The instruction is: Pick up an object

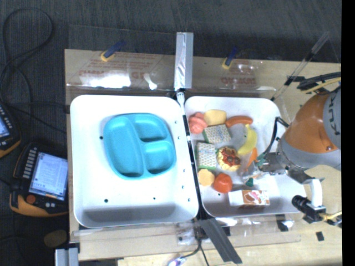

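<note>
Jaws: state could not be told; gripper (259, 169) sat low in the right bin (272, 111).
Nearby: banana (249, 141), small carton (250, 198).
Left bin (83, 148): blue tray (138, 144).

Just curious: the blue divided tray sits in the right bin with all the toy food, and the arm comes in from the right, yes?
Not quite. The camera view shows the blue divided tray in the left bin; the toy food lies in the right bin, and the arm does come from the right.
</note>
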You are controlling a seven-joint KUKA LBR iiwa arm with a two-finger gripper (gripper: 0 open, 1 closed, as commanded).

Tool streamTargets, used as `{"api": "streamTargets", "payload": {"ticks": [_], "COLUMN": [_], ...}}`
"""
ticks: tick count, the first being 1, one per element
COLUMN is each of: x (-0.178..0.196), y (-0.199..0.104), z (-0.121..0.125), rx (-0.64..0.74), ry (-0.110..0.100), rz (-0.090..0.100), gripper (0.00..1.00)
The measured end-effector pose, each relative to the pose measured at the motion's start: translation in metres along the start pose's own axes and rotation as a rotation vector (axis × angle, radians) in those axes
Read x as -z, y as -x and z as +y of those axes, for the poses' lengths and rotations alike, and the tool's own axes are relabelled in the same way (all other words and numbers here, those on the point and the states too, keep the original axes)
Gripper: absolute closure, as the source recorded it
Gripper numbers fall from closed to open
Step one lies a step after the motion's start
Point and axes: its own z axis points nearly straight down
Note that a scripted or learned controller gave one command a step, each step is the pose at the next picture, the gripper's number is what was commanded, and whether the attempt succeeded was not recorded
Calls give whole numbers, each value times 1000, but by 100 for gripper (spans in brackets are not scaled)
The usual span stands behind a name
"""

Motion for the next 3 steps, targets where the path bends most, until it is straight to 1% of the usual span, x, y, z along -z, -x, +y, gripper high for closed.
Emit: {"api": "streamTargets", "payload": {"ticks": [1, 2, 3], "x": [74, 84, 106], "y": [-82, -95, -139], "z": [11, -5, -3], "rx": [66, 243, -223], "ry": [-16, -16, -17], "rz": [5, 5, 1], "gripper": [100, 100, 100]}}
